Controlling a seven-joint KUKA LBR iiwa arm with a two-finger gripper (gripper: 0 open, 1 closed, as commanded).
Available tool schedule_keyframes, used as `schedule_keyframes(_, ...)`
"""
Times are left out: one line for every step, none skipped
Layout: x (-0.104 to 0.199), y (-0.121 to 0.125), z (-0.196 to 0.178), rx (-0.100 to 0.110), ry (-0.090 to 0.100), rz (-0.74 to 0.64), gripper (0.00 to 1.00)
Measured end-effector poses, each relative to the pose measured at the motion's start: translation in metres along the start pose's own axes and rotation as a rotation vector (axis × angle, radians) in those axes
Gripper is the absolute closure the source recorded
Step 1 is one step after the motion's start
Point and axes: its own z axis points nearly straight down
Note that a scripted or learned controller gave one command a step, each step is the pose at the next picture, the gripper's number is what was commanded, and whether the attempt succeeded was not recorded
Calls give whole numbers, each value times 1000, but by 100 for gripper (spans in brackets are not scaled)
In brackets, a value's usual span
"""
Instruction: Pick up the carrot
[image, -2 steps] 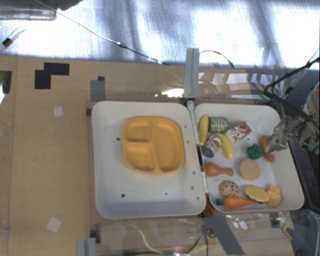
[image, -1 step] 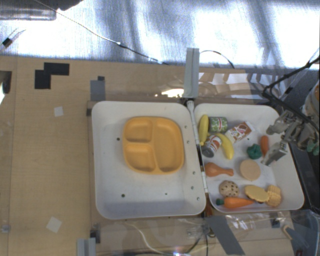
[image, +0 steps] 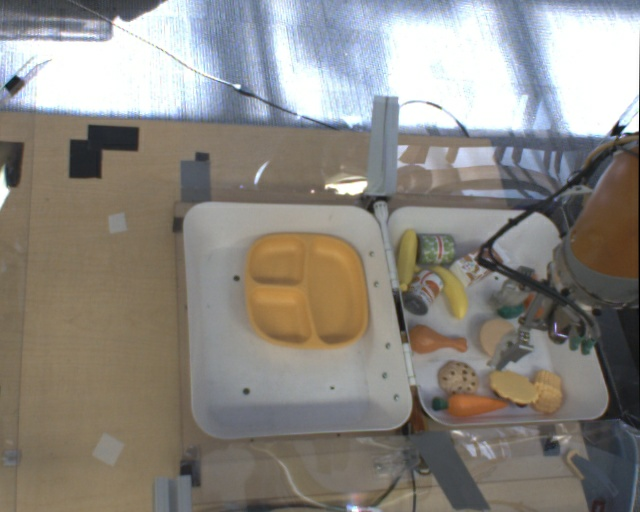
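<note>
Camera view: carrot (image: 474, 405) between cookie (image: 457, 377) and cracker (image: 514, 388).

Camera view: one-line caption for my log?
Gripper hovers over right bin of toy food; carrot lies untouched near its front edge.

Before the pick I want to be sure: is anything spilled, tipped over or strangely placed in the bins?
Nothing looks spilled or damaged. The toy foods lie loosely in the right bin, the carrot along its near edge. Two small cans lie on their sides. The yellow plate sits flat in the left bin.

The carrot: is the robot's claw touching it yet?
Apart. The camera view shows bare white bin floor between the gripper and the carrot.
</note>
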Motion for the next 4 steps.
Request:
schedule_keyframes(17, 72, -40, -3, -8, 220, 0)
schedule_keyframes(14, 72, -52, -5, -15, 216, 100)
schedule_keyframes(1, 32, -208, -2, -17, 51, 100)
schedule_keyframes(1, 33, -203, -1, -8, 48, 0)
